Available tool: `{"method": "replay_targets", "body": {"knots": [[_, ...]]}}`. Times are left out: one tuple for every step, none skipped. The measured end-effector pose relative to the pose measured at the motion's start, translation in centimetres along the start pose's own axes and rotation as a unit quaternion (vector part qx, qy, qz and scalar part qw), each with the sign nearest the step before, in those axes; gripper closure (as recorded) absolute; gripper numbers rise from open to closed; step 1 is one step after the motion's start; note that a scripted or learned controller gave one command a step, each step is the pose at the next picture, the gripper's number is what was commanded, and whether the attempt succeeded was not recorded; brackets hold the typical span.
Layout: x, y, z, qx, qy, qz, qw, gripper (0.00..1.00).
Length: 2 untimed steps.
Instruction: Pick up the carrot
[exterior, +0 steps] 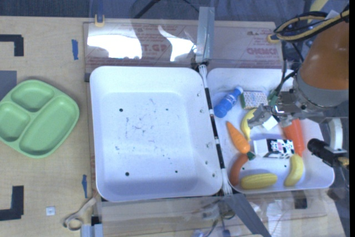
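Observation:
The carrot [237,137] is orange and tapered. It lies in the right bin [324,179] near its left wall, with its thin end pointing up-left. The gripper [269,112] hangs over the middle of that bin, up and to the right of the carrot and apart from it. It is just beside a yellow banana [248,119]. The arm's orange band [330,58] rises behind it at the right. Nothing shows between the fingers.
The right bin also holds a blue bottle [227,102], a small patterned box [254,98], a black-and-white box [276,147], an orange-red stick [297,136], a corn cob [258,180], a second banana [295,169] and a reddish piece [237,169]. The left bin [150,125] adjoins it. A green plate [37,117] sits far left.

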State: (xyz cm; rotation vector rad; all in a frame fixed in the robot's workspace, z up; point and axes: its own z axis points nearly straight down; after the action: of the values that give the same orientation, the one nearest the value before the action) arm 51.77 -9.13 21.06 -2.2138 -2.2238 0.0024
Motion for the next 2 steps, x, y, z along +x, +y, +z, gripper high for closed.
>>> {"method": "replay_targets", "body": {"knots": [[0.1, 2.4, 9.2, 0.000, 0.000, 0.052, 0.9987, 0.00], [-0.1, -3.3, 12.4, -0.008, 0.002, 0.284, 0.9588, 0.00]]}}
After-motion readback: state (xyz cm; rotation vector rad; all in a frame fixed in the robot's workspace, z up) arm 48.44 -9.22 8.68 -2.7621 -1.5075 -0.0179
